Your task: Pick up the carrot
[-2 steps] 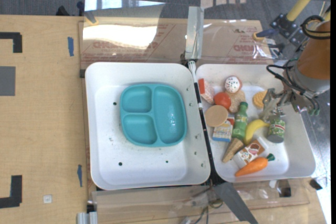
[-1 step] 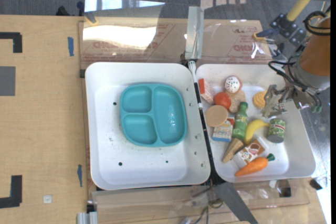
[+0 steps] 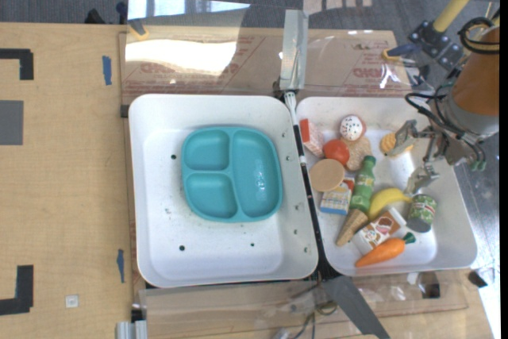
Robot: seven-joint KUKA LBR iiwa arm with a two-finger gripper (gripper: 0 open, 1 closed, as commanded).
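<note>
Carrot lies at the lower edge of the right bin, its long axis slanting up toward the right, green tip uppermost. Gripper hangs above and to its right, fingers spread, holding nothing.

Orange carrot lies near the front wall of the right white bin, with bare floor to its right; a small printed carton touches its back edge and a green-labelled can stands just beyond its tip. Yellow banana, green bottle and brown cone crowd the middle. Left white bin is open floor around a teal divided plate.
</note>
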